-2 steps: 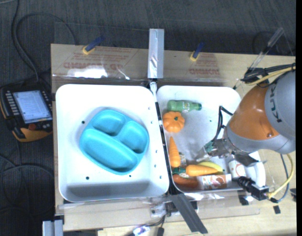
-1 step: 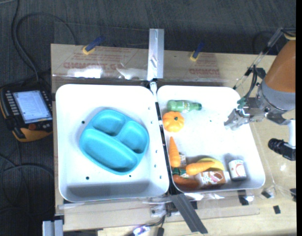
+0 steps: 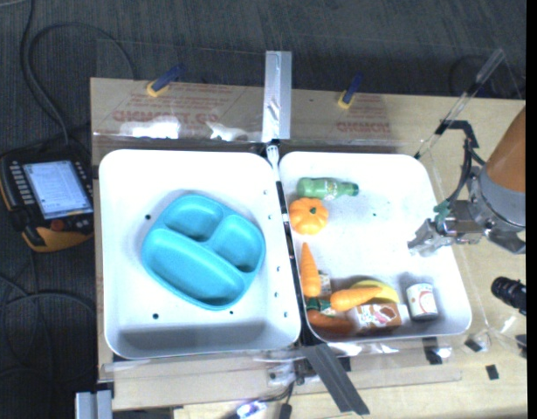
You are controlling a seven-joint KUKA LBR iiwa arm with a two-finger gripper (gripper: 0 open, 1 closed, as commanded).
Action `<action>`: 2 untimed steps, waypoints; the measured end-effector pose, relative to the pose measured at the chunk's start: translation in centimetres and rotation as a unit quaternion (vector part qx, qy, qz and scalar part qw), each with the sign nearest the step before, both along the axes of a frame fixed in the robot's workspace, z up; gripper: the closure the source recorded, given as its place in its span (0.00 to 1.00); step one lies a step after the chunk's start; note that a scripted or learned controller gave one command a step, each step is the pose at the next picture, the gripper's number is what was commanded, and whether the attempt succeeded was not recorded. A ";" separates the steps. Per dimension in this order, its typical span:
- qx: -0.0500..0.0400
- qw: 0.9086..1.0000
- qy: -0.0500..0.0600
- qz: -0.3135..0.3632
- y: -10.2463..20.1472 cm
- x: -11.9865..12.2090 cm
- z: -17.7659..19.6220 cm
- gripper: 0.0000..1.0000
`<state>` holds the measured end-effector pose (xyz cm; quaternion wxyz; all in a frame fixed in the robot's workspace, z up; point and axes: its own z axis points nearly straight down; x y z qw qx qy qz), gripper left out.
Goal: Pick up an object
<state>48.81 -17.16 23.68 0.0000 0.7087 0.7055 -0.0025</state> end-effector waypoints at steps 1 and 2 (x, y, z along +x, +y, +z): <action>0.000 1.000 -0.001 0.031 -5.0 -0.4 6.8 1.00; 0.000 0.998 0.000 -0.064 -0.6 -0.4 0.3 1.00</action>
